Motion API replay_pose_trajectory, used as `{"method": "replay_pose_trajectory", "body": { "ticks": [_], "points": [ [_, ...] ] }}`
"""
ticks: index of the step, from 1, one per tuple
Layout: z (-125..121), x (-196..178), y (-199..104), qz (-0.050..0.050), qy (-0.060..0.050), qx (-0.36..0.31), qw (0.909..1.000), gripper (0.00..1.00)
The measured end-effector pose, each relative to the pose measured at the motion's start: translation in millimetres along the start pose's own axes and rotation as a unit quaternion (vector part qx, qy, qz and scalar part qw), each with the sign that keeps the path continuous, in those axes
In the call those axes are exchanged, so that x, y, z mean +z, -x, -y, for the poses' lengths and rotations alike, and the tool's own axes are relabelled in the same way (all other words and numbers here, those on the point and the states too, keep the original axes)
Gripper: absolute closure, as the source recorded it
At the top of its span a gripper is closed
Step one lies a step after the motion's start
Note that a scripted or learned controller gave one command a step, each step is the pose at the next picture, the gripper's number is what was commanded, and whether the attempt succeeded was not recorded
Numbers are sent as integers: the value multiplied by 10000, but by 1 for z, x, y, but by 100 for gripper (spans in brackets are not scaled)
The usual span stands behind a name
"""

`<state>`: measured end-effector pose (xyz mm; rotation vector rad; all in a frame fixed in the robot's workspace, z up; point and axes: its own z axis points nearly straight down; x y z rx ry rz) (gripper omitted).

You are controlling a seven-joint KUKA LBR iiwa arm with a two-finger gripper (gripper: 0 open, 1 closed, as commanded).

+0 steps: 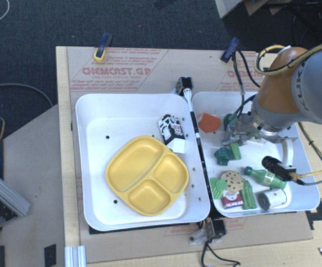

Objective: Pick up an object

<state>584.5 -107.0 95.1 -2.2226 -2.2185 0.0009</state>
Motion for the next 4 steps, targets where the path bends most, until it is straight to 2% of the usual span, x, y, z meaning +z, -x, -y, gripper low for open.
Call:
{"method": "replay_pose_trajectory", "body": {
  "ticks": [2, 3, 4],
  "points": [
    [8, -113, 8, 13, 43, -12, 10000, 100],
    [7, -131, 8, 11, 33, -15, 10000, 100],
    [-8, -124, -35, 6, 24, -32, 10000, 100]
  ]
}}
